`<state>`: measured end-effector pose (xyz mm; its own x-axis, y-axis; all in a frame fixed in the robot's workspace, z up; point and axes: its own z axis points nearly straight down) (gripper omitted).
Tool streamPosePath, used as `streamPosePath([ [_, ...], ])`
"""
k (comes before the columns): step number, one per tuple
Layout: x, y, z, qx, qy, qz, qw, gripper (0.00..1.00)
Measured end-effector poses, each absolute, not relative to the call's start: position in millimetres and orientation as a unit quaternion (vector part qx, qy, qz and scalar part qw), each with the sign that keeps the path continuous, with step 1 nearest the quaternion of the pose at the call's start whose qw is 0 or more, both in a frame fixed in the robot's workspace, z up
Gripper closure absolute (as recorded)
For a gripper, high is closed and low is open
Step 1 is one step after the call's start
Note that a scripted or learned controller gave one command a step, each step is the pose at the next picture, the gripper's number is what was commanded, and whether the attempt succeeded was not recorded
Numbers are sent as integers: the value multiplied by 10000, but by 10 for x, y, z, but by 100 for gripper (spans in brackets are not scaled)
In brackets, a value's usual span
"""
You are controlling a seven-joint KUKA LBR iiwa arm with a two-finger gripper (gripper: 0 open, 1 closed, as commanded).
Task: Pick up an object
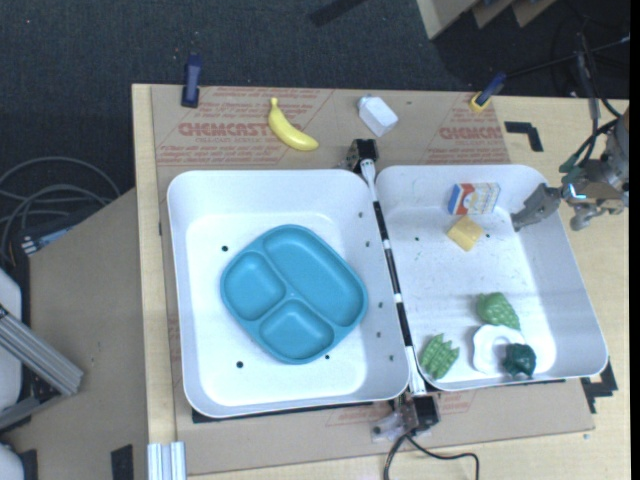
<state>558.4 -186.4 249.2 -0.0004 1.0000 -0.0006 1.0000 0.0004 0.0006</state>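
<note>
The gripper (558, 204) is spread wide and holds nothing. It might bump the right bin (560, 268) wall and miss the yellow block (465, 234).

We see a yellow banana (291, 128) on the worktop (240, 133) at twelve o'clock of the left bin (190, 198). At its three o'clock a white block (378, 115) lies.

You see even, bright overhead light on white bins (200, 208), soft shadows, mild grain, dark floor (80, 28).
</note>
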Motion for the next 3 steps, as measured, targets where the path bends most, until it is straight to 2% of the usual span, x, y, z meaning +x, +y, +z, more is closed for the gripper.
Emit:
streamPosePath([
  [1, 5194, -1608, 887, 7072, 7070, -7, -15, 0],
  [2, 5208, -1612, 997, 7073, 7069, 4, 11, 100],
  [3, 5207, -1611, 996, 7074, 7069, 4, 9, 0],
])
